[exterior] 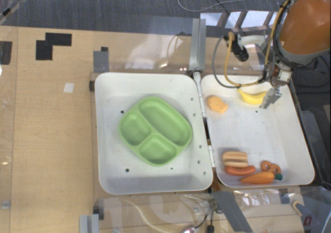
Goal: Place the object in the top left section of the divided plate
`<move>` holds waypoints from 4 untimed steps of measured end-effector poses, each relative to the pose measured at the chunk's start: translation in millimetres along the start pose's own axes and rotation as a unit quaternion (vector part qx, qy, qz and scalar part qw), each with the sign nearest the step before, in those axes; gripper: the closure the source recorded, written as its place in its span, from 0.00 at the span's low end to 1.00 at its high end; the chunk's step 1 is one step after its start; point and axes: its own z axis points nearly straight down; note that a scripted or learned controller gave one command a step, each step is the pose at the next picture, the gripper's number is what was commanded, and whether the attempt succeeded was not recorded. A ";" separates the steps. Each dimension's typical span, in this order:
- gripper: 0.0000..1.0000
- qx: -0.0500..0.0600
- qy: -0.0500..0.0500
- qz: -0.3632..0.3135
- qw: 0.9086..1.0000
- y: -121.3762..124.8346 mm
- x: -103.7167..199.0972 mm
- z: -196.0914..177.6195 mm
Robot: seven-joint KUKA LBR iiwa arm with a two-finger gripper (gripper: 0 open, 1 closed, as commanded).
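The green divided plate (123, 129) lies in the middle of the left bin (114, 95), turned at a slant, and nothing lies in its three sections. In the right bin (261, 133), a yellow banana-like piece (251, 96) rests near the far edge. My gripper (270, 97) hangs at that piece's right end, touching it or very close. The grey and orange arm above hides much of the gripper.
An orange lump (217, 104) lies near the right bin's far left corner. A hot dog bun (235, 158), a red sausage (240, 170), a carrot (258, 177) and a small pretzel (270, 166) cluster at its near edge. Cables (227, 66) loop behind the bins.
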 end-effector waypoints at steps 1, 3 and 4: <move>0.00 0.000 0.000 0.000 1.000 0.0 0.0 0.0; 0.00 0.000 0.000 0.018 1.000 4.0 0.8 -44.8; 0.00 0.000 -0.001 0.018 1.000 4.0 0.7 -44.8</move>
